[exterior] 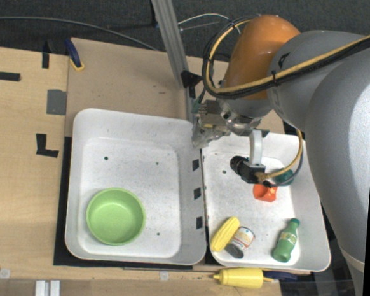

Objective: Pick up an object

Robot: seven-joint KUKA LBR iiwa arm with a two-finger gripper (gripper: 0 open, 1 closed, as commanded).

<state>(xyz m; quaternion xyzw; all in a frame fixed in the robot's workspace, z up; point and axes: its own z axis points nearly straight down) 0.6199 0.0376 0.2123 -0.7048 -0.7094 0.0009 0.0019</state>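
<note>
The arm (342, 93) is a bulky, smooth grey shell, with a glossy orange band (256, 47) rounded like a dome just behind the hand (202, 134). Black and yellow cables (209, 63) loop around that band; the hand itself is bare silvery metal.

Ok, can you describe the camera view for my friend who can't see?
A grey and orange robot arm reaches over the right white bin, which holds an orange piece, a yellow corn cob, a small can and a green bottle. The left bin holds a green bowl; a yellow bottle lies on the bench beside the right bin.
</note>
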